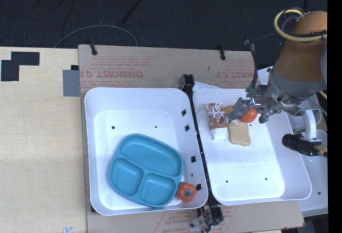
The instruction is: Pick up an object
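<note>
We note the two-finger gripper (252, 110) low in the right white bin (267, 173), fingers closed around a small orange round object (249, 115). A tan bread-like slice (239, 133) lies just beside it, touching a brown-and-white patterned box (216, 116).

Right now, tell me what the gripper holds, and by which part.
It cannot be told. The gripper sits right at a small orange ball, but a hold is not clear.

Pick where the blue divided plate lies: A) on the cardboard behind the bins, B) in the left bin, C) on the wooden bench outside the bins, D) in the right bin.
B: the plate lies flat on the floor of the left bin, with a small orange-red toy at its lower right edge.
</note>
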`<state>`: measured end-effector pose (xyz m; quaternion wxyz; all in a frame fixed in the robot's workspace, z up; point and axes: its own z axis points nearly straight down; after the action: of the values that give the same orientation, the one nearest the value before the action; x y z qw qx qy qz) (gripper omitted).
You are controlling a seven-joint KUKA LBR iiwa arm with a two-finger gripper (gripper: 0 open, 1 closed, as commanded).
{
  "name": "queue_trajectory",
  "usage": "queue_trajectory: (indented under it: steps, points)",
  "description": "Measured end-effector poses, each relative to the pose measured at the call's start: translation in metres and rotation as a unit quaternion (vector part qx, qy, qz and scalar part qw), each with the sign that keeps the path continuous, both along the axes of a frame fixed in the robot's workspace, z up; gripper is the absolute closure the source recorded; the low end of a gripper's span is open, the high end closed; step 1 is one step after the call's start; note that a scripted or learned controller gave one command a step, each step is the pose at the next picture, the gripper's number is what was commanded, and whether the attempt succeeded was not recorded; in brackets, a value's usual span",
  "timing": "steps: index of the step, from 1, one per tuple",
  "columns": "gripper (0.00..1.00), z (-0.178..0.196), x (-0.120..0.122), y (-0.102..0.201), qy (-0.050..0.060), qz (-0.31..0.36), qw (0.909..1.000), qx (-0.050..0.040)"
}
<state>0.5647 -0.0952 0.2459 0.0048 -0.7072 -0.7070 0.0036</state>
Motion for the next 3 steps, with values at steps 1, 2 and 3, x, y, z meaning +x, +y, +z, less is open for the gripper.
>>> queue_trajectory:
  steps: [1,2,3]
  points:
    - [0.0,0.004,0.002,0.0,-0.004,0.001,1.0,-0.0005]
    - [0.0,-0.041,0.005,-0.004,-0.002,0.0,1.0,-0.0004]
    - [0.0,-0.104,0.004,0.004,-0.001,0.0,1.0,0.0001]
